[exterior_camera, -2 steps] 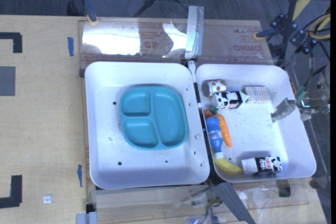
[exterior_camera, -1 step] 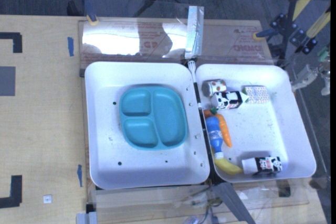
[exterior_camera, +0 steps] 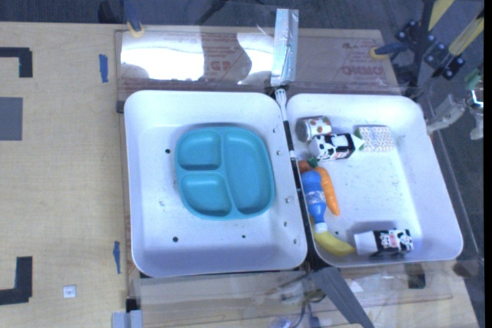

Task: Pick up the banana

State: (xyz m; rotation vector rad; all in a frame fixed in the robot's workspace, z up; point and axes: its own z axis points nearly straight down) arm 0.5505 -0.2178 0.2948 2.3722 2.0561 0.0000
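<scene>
We see two white bins side by side on the desk (exterior_camera: 54,165). The left bin (exterior_camera: 146,242) holds a blue divided plate (exterior_camera: 225,171) near its middle. The banana (exterior_camera: 333,243) lies in the right bin (exterior_camera: 430,188), at the near left corner, just beside a small black-and-white carton (exterior_camera: 392,240). Its upper end touches or nearly touches the tip of a blue bottle (exterior_camera: 314,197), which lies along the bin's left wall with an orange carrot (exterior_camera: 330,191) right against it. Toward the far side sit a black-and-white cow toy (exterior_camera: 336,146), a small can (exterior_camera: 314,127) and a speckled block (exterior_camera: 376,137). We cannot tell how the fingers stand.
</scene>
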